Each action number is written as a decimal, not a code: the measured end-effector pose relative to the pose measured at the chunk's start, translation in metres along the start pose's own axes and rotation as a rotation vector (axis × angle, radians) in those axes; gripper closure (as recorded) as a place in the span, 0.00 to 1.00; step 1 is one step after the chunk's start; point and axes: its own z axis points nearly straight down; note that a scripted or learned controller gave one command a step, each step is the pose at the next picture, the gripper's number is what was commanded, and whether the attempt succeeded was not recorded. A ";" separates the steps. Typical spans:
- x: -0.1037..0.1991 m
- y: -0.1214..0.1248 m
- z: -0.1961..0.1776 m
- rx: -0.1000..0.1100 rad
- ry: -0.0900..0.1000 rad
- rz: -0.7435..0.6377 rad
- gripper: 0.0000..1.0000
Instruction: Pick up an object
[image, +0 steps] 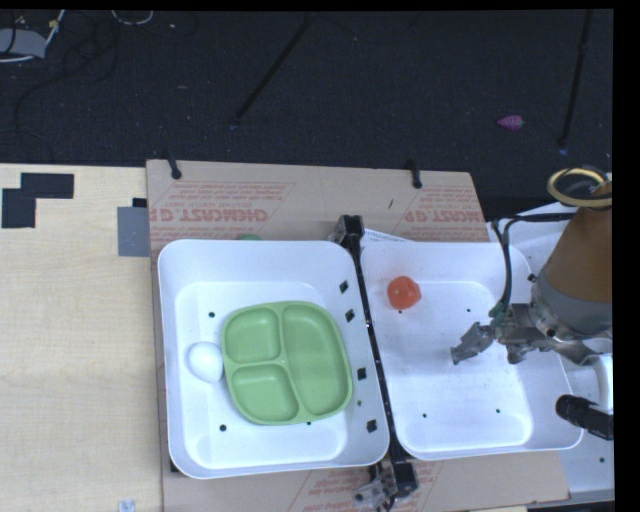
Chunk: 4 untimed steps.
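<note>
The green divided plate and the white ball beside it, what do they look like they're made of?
The green plate looks like moulded plastic with a matte finish: even colour, soft rounded ridges between three compartments. The white ball, touching its left edge, looks smooth and slightly glossy, perhaps plastic; the picture is too coarse to be sure.

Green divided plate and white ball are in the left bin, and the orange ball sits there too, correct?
Not quite. The orange ball lies in the right bin, as the camera view shows. The green divided plate and white ball are in the left bin.
</note>
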 end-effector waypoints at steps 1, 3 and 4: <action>0.000 0.003 -0.006 -0.013 -0.002 -0.003 0.00; 0.001 0.013 0.102 -0.012 -0.002 -0.003 0.00; 0.000 0.013 0.089 -0.014 -0.002 0.003 1.00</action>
